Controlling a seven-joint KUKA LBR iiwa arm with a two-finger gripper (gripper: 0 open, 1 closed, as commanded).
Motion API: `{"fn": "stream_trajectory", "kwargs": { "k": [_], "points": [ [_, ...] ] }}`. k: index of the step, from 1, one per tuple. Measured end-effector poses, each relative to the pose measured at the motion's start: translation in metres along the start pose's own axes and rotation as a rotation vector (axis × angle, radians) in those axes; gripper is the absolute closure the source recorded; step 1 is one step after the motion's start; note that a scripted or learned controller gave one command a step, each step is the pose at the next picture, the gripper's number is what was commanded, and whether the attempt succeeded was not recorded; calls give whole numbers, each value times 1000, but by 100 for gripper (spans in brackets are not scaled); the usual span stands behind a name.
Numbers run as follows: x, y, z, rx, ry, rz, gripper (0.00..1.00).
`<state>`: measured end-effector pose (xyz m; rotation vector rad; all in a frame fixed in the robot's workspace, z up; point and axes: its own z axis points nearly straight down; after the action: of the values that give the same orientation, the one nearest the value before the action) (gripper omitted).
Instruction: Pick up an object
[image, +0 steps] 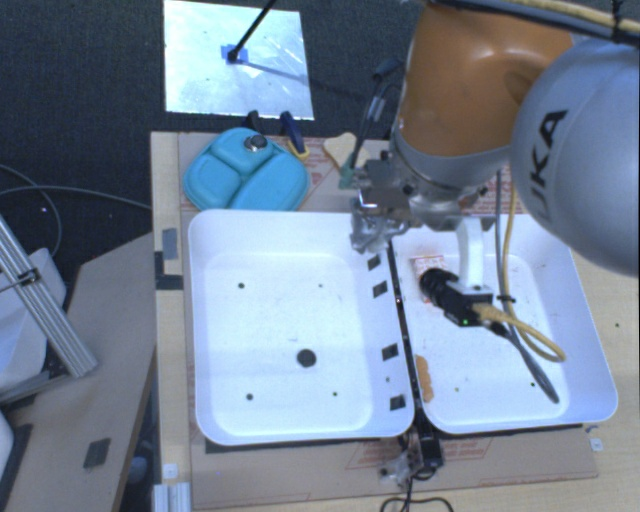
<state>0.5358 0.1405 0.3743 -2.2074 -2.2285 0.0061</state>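
My gripper (368, 233) hangs low over the divide between the two white bins, at their far end, under the big orange and grey wrist. Nothing shows between its tips. In the left bin (215, 300) lies a small dark round disc (306, 357), well below and left of the gripper. Against the left wall of the right bin (585, 340) lies a small orange-brown piece (423, 378). A slender grey stick-like thing (533, 367) lies slantwise in the right bin's near half. A reddish patch (423, 262) shows partly under the wrist.
Behind the left bin sits a blue compartment tray (245, 172) with a blue clamp (292, 130) and a pale heart-shaped piece (340, 148) beside it. A shiny sheet (235, 60) lies on the dark floor at the back. A metal rail (40, 300) stands at the left.
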Motion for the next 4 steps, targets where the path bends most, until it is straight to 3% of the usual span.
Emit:
{"fn": "stream_trajectory", "kwargs": {
  "k": [1,2,3,4],
  "points": [
    [-4,2,-16,-12,0,-3,100],
    [-43,-14,-70,-14,1,11,100],
    [-4,-24,14,-1,-1,3,100],
    [-9,-13,-76,-19,3,5,100]
  ]
}}
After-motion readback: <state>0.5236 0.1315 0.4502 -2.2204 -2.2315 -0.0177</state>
